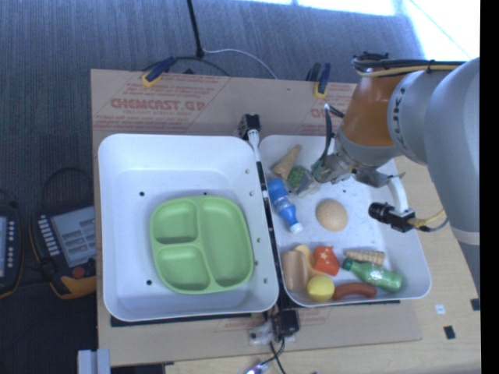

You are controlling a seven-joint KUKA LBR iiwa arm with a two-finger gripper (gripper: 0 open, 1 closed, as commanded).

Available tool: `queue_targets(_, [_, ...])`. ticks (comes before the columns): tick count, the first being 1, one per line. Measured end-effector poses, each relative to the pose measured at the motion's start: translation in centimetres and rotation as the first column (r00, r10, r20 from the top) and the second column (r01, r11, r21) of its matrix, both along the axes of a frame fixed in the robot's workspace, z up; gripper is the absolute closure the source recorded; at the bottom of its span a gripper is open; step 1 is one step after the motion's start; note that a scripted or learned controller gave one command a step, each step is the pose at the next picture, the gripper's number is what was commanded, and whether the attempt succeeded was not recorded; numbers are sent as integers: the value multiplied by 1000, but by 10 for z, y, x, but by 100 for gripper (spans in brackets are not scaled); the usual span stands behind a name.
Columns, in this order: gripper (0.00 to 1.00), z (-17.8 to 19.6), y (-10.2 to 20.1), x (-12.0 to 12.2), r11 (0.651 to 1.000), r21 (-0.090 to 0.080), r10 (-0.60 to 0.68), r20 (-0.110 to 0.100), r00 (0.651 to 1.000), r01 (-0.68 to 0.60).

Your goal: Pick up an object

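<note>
Nearest the camera, along the near edge of the right bin [417, 275], toy foods lie packed together: a green bottle [376, 274], a bread roll [294, 267], a sausage [355, 290], a red pepper [325, 260], a lemon [320, 287] and a small corn cob [365, 255].

Largest of all is the arm [425, 115], reaching in from the right over the far part of that bin. Next in size, the left bin [125, 170] holds a green divided plate [201, 242]. Both bins rest on the counter [156, 104].

Among the smaller things, a blue bottle [282, 203] lies by the wall between the bins, an egg [331, 214] sits alone mid-bin, and a cone [285, 161] and a green leafy piece [299, 178] lie at the far left.

The tool [323, 170] hangs just beside the leafy piece; whether its fingers are apart or together cannot be told, and nothing is seen between them.

That piece looks light and probably hard plastic, lumpy, best pinched across its narrow middle. The egg looks smooth and apt to slip.
</note>
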State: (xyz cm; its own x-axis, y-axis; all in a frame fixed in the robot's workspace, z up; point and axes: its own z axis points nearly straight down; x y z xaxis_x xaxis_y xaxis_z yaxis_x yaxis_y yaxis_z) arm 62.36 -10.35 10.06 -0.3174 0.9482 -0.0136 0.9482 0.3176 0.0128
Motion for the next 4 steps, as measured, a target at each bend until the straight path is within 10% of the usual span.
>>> queue_targets(1, [0, 1, -3, 0, 1000, -5, -2, 3, 1000, 2])
queue_targets(3, [0, -11, -26, -121, 946, -5, 324, 3, 946, -324])
queue_targets(4, [0, -11, -121, -93, 874, -2, 486, -7, 874, -486])
